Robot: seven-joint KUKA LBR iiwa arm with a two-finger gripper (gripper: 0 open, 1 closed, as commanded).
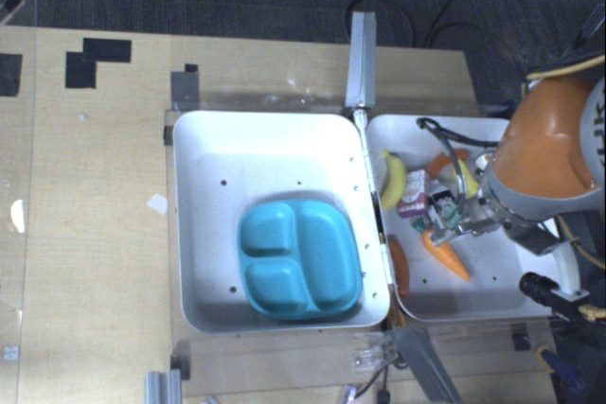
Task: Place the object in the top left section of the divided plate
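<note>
A blue divided plate (301,255) lies in the left white bin (204,166), with two small sections on its left and one large section on its right. All sections look bare. In the right bin (492,298) my gripper (453,220) hangs low among toy foods, just above an orange carrot (449,258). The arm's orange band (544,142) covers the bin's right part. I cannot make out how the gripper stands or whether anything is in it.
A yellow banana (392,180) lies by the right bin's left wall. A pink-and-white item (412,194) sits beside it, a red-brown sausage (399,265) near the divider, and an orange piece (443,166) further back. A metal post (361,61) stands behind the bins.
</note>
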